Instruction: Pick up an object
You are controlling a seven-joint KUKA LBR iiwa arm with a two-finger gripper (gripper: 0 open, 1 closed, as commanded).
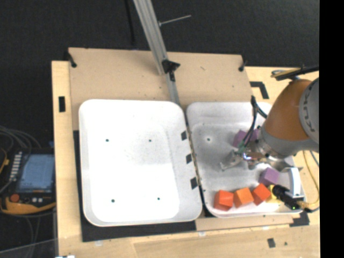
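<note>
- Your gripper [244,157] hangs low over the right bin [215,123], right of the bin's middle. From this slant you cannot tell how far it stands open, nor whether it has hold of anything.
- Your arm [287,117] reaches in from the right edge, its orange band above the bin's right wall.
- Look up and left of the gripper for the upper purple block [240,138]. It sits very close to the tool, but you cannot tell whether they touch.
- Look down and right of the gripper for the lower purple block [269,174], which lies on the bin floor near the right wall.
- Along the near wall of the same bin you have a row of three, climbing slightly toward the right: the left orange block [224,199], the middle orange block [243,196] and the right orange block [262,192]. The middle and right ones sit just beside each other.
- Beside this bin lies the left bin [134,160], their long walls meeting, and both rest on the pale bench [134,74].
- Behind them a metal rail [148,20] slants down from the top of the view to the back of the bench, where the two bins meet.
- Off the bench, at the far left edge, you can see a handheld controller [32,173] with a blue screen.
</note>
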